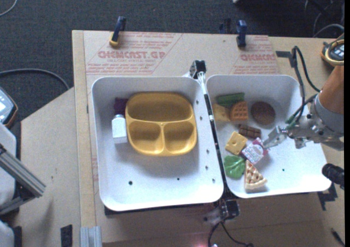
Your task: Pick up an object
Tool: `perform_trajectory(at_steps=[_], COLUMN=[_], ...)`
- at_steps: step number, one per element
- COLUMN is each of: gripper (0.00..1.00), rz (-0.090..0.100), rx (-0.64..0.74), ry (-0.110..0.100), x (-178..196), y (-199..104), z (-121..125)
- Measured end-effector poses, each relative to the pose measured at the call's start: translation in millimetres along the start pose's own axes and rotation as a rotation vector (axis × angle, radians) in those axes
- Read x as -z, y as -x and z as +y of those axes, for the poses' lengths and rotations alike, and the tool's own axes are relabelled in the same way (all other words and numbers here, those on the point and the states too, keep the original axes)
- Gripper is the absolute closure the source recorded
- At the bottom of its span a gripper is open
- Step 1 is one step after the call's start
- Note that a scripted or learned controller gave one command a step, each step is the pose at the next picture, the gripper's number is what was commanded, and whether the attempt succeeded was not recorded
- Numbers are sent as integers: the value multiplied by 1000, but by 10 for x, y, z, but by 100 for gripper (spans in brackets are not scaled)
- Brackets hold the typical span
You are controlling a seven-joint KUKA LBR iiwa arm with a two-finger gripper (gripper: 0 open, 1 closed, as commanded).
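Note:
The right bin holds several toy foods: a green piece, a round waffle, a brown patty, a chocolate bar, a yellow cheese wedge, a pink packet, a green leaf and a pizza slice. My gripper reaches in from the right, low over the bin's middle. Its tip sits at the upper right edge of the pink packet. Whether it touches the packet is unclear.
The left bin carries a yellow divided plate, a white bottle and a small purple item. A ridge separates the two bins. Cables hang near the right bin's far right corner.

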State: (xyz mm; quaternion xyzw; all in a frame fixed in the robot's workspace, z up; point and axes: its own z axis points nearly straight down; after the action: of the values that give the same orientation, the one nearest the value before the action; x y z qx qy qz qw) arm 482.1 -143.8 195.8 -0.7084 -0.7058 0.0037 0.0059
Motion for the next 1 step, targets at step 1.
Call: perform_trajectory(at_steps=[1], gripper=[0], rz=[-3], rx=[3], ry=[13], x=[59], y=[-2], z=[31])
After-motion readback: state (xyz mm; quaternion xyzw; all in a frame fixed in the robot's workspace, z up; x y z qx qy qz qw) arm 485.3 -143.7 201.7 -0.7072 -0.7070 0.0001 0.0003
